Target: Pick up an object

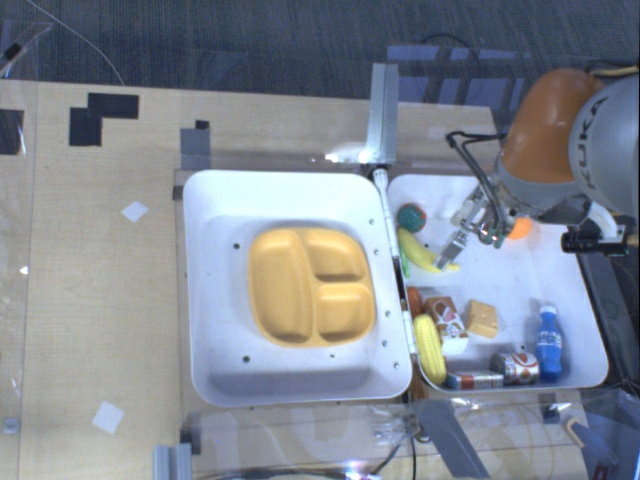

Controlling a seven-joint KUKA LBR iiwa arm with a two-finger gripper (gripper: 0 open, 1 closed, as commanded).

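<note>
My gripper (454,238) hangs over the upper left part of the right bin (585,298), reaching in from the right below the orange band. It is open and nothing sits between its fingers. Its lower fingertip is right beside the right end of a yellow banana (416,251). A green ball (411,216) lies just above the banana. A small orange object (518,229) peeks out from under the wrist.
The right bin also holds a corn cob (429,347), a snack packet (443,315), a tan cracker block (482,319), a blue bottle (548,343) and a can (518,367). The left bin (215,268) carries a yellow divided plate (308,285).
</note>
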